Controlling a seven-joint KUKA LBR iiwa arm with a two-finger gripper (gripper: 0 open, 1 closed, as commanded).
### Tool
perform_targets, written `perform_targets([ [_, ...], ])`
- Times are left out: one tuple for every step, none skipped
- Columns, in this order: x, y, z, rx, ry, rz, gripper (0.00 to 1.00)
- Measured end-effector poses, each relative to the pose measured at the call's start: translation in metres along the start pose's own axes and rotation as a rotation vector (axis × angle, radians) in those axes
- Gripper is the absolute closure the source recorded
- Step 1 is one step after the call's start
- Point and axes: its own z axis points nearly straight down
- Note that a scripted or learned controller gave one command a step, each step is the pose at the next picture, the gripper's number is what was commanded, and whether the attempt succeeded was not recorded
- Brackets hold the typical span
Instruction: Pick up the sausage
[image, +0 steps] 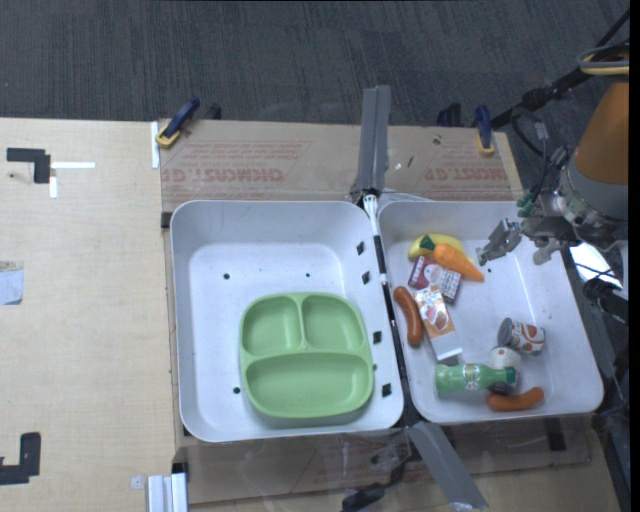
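The task has barely begun. The sausage (408, 316) lies untouched against the left wall of the right bin (560, 330), at about nine o'clock from that bin's centre, just beside a small carton (437, 312). The gripper (497, 245) hangs near the bin's rim at roughly one o'clock, well apart from the sausage, its claw released and carrying nothing. Reaching, closing and lifting all remain.

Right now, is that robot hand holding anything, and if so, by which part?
Nothing is held. The gripper hovers over the right bin's upper edge with nothing between its fingers. The sausage lies apart from it, by the bin's left wall.
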Motion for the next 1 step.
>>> perform_targets([
  [0.0963, 0.0056, 0.0368, 0.002, 0.0, 0.206, 0.0],
])
